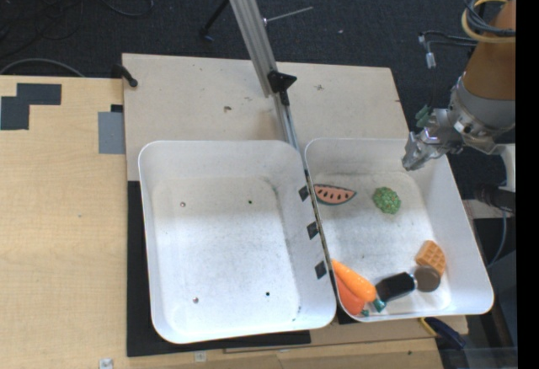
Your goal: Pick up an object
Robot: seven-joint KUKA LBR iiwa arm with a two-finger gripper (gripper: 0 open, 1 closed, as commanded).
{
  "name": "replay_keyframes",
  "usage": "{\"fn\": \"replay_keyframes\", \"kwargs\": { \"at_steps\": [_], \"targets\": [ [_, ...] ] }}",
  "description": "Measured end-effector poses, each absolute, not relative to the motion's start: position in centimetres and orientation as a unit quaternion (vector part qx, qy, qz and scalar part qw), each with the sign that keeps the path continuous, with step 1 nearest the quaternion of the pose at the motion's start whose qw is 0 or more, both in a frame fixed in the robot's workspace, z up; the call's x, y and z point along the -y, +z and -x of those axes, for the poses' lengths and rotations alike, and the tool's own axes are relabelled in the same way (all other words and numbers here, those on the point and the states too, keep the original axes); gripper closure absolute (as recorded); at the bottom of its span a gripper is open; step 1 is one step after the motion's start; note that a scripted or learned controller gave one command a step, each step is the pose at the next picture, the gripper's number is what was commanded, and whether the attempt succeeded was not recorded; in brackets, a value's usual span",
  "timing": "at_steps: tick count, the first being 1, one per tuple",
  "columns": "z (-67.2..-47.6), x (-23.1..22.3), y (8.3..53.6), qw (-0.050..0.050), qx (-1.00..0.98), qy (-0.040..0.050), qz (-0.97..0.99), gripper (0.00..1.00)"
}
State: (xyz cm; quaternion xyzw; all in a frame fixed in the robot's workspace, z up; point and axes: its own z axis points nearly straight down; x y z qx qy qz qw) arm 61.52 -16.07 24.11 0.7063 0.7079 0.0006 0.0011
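Observation:
In the right bin [461, 209] lie a watermelon slice [334, 194] near the divider, a green broccoli piece [387, 200] in the middle, an orange carrot [354, 285] at the front left, a black oblong object [395, 286] beside it, and a waffle-topped brown piece [429, 264] at the front right. My gripper [414, 158] hangs over the bin's far right part, above and to the right of the broccoli. Nothing shows between its fingers.
The left bin [168, 190] adjoins the right one along a divider with black clips [312, 229]. A slanted aluminium bar [253, 30] rises from behind the bins. A light wooden table [59, 224] lies to the left.

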Motion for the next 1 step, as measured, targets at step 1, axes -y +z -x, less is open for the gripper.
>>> {"fn": "replay_keyframes", "kwargs": {
  "at_steps": [1],
  "targets": [
    [-61.17, 10.04, 24.62, -0.002, -0.709, 0.0000, -0.706, 1.00]
  ]
}}
